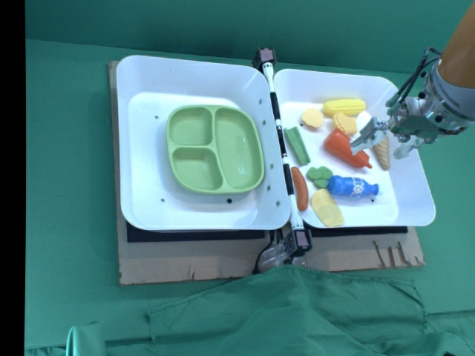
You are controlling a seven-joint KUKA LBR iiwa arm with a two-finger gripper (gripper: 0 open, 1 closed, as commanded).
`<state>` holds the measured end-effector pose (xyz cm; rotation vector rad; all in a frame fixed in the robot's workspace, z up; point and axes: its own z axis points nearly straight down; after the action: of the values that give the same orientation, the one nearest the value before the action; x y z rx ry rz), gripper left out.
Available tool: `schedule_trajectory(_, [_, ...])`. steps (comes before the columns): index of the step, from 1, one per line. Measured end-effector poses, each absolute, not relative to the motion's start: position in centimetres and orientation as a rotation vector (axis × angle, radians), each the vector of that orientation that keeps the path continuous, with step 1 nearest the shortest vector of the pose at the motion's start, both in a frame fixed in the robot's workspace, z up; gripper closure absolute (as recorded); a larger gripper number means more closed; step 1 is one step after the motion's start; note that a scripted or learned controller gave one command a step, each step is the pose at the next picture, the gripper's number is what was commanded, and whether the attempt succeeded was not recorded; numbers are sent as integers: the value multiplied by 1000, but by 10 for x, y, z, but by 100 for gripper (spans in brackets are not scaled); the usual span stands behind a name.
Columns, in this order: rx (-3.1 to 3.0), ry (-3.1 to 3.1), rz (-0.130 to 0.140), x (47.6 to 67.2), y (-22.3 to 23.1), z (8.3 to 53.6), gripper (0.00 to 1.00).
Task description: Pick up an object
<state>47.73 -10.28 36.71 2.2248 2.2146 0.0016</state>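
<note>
Objects to pick: a cluster of toy foods lies in the right bin (415, 199), at the right centre of the frame.
Nearest candidates: an orange-red carrot-like piece (343, 148) and a tan cone (381, 153) lie just beside the tool, one on each side of it.
Other toys: a yellow corn cob (344, 107) and a pale yellow chunk (312, 118) sit toward the top; a blue bottle (353, 188), a small green leafy piece (320, 175) and a yellow wedge (326, 208) lie lower down; a green stick (297, 145) and a red sausage (300, 188) rest along the bin's left wall.
Tool: the tool (380, 128) hangs over the upper right part of the bin, between the carrot-like piece and the cone.
Tool state: the fingers look spread apart, with nothing between them.
Arm: the grey arm with its orange band (459, 54) enters from the frame's right edge.
Left bin: the left bin (141, 80) holds a light green divided plate (215, 149).
Worktop: green cloth covers the worktop (67, 199) around both bins.
Progress: judged from this view, nothing is grasped or lifted yet; the tool is positioned above the toys, so the descent, closing and lifting all remain.
</note>
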Motion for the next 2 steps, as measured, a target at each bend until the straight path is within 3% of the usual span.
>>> schedule_trajectory(1, [2231,2218,-7,486,-113,264,0])
schedule_trajectory(2, [2218,2215,6,540,-105,179,0])
